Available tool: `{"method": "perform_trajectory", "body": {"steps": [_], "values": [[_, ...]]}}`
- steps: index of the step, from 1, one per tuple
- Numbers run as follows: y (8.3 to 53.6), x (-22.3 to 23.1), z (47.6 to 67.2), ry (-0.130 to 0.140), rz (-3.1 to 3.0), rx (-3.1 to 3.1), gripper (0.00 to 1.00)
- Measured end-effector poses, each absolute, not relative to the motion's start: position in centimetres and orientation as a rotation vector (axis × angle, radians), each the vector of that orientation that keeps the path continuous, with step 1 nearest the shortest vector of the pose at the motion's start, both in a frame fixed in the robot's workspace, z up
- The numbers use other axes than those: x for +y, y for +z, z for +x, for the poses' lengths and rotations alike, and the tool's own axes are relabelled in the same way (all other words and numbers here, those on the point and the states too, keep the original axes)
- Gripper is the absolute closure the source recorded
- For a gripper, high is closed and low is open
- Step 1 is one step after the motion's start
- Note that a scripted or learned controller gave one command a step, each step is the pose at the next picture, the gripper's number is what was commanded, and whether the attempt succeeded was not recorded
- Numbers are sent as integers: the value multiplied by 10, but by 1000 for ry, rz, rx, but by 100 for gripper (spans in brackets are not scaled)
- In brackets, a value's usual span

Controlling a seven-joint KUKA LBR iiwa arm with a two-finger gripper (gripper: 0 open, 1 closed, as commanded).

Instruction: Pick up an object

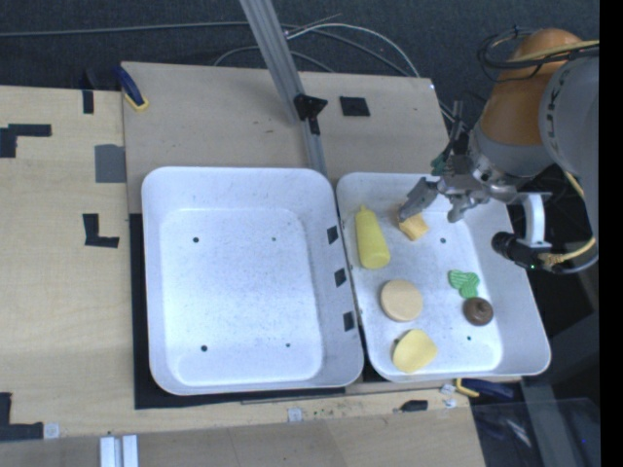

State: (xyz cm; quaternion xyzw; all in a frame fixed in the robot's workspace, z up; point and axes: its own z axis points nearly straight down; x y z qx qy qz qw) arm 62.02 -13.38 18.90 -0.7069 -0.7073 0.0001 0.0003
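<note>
The gripper (435, 205) hangs over the far part of the right bin (516, 358), reaching in from the right side. Its two fingers stand wide apart: one dark finger (417, 200) points down to the left, and the other one (458, 207) is on the right.

A small yellow-orange block (415, 227) lies on the bin floor just under the tip of the left finger. It seems to touch this finger or to be very close to it, but the view does not allow to say which. The block is not between the two fingers; it lies a little to the left and nearer to the camera than the gap. The fingers hold nothing.

Left of the block, near the wall which the two bins share, lies a long yellow object (371, 239), shaped like a small bottle. Nearer to the camera there is a round beige disc (401, 301), and below it a yellow rounded piece (415, 350). On the right side of the same bin lie a small green object (464, 282) and, just beside it, a small brown round object (477, 310).

The left bin (161, 261) stands touching the right one, side by side.
</note>
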Motion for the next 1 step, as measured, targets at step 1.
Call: {"method": "perform_trajectory", "body": {"steps": [1], "values": [[210,-149,617,0,-2187,-2256,0]]}}
